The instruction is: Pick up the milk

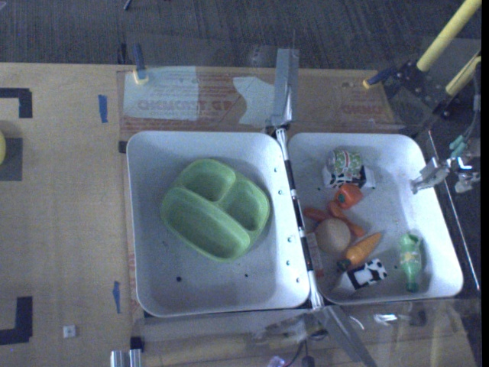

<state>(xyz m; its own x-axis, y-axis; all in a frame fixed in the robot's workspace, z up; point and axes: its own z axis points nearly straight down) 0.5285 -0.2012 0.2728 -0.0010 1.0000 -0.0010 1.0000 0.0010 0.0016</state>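
The milk [348,168], a small white carton with black cow patches and a green and red top, lies at the back of the right bin [382,147]. My gripper [445,179] hangs over that bin's right rim, to the right of the milk and well apart from it. It is open, and nothing is between its fingers [427,178].
In the right bin there are also an orange pepper [348,197], a tan potato [332,235], a carrot [360,250], a small black-and-white box [367,274] and a green bottle [410,261]. The left bin [153,281] holds a green divided plate [216,208]. A yellow-handled tool [451,29] lies at the back right.
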